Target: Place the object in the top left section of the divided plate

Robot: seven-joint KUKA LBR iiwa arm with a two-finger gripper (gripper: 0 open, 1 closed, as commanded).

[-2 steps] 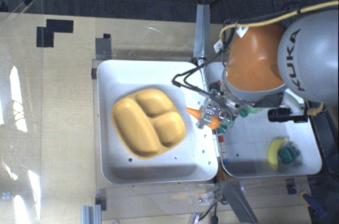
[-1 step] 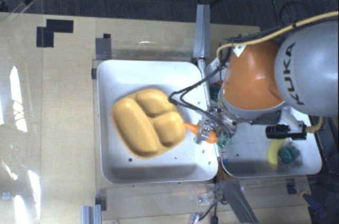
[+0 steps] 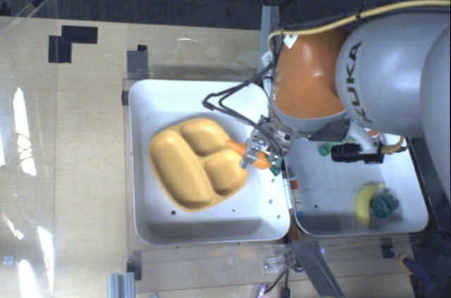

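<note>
Main risk from here: the orange object point(image 3: 259, 157) drops short or in the wrong section. The gripper point(image 3: 258, 152) sits at the right edge of the yellow divided plate point(image 3: 184, 164), over the rim near the right-hand compartment, not over the top left one. Release here & the piece likely lands in the wrong cell or rolls off the rim onto the floor of the left bin point(image 3: 151, 222). Second risk: the fingers or wrist catch the plate's raised divider on the way across and shove the plate, since it lies loose in the bin.

Grip itself looks marginal. The orange object appears pinched at the fingertips, w/ bits of orange showing on both sides of the metal, so the fingers seem closed on it, but the hold is small & partly hidden by the wrist, so a slip mid-move is plausible.

The object: small, bright orange, smooth-looking, w/ a hint of green beside it near the bin wall; possibly a toy carrot, can't tell for sure. It's at the plate's right rim, just above it, between plate & bin divider.

Right bin point(image 3: 416, 219) holds a yellow item point(image 3: 363, 203) touching a teal one point(image 3: 385, 206), well apart from the action.
</note>
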